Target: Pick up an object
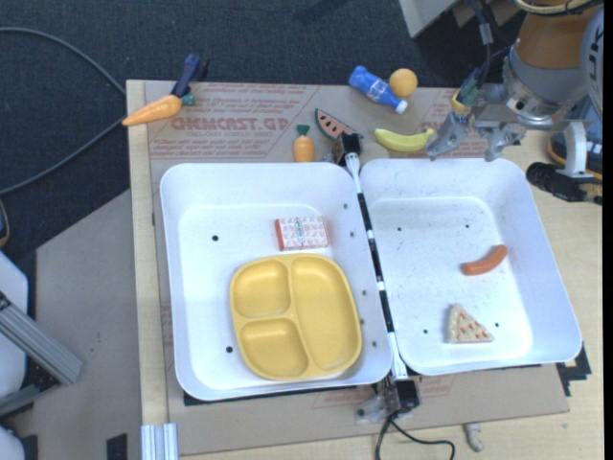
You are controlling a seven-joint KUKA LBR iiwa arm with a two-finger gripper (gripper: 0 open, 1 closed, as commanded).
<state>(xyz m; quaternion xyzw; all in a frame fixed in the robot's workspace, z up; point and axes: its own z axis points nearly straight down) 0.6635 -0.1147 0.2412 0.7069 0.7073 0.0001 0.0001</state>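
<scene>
Gripper (471, 142) above the right bin's (536, 214) far rim, fingers (446, 140) spread wide with nothing between them. Banana (403, 140) lies just left of the fingers (outside the bins); sausage (484, 260) and waffle wedge (466, 326) lie well below them.

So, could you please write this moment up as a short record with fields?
left bin: shallow white bin holding a yellow three-compartment plastic tray and a small red-and-white packet
right bin: shallow white bin holding an orange toy sausage and a triangular waffle-patterned toy slice
gripper: two-finger gripper above the right bin's far rim
held: nothing visible between the jaws
behind bins: yellow toy banana, blue plastic bottle, watermelon slice toy
</scene>
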